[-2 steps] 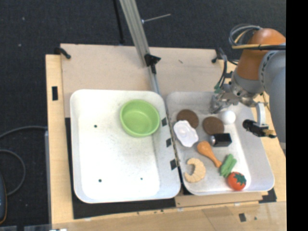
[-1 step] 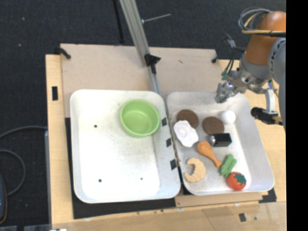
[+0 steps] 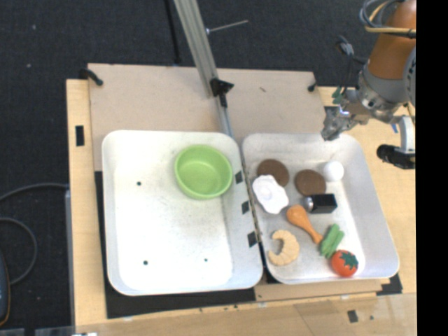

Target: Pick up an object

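Claw: upper right, above bin rim; grip state indiscernible. Risk: crowded toys, likely missed grasp.

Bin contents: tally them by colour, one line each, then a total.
Green: 2, the bowl and the green vegetable
Brown: 2, the round discs
White: 2, the white lump and the small ball
Black: 1, the block
Orange: 1, the drumstick
Tan: 1, the croissant
Red: 1, the tomato
Total: 10
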Controlling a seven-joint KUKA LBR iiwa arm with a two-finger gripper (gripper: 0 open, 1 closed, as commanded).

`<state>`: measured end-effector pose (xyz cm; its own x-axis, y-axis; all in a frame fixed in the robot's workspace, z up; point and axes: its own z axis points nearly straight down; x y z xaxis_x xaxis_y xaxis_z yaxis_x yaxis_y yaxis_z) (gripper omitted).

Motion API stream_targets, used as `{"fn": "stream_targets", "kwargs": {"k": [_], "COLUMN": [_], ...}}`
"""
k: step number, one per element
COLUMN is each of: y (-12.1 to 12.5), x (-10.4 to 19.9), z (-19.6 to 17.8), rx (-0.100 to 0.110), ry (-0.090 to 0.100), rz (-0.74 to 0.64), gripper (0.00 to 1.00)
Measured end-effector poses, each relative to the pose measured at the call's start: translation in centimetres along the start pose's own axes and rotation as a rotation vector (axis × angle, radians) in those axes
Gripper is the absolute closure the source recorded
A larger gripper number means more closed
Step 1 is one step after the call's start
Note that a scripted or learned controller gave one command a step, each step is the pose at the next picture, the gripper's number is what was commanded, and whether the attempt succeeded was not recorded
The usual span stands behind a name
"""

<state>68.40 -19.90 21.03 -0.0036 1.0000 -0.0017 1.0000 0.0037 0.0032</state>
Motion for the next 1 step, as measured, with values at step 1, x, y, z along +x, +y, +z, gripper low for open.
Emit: {"fn": "stream_targets", "kwargs": {"k": [1], "y": [-2.54], "x": [4.83], "z": [-1.25], "rx": [0.003], "ry": [0.001], "rz": [-0.001], "gripper": [1.0]}}
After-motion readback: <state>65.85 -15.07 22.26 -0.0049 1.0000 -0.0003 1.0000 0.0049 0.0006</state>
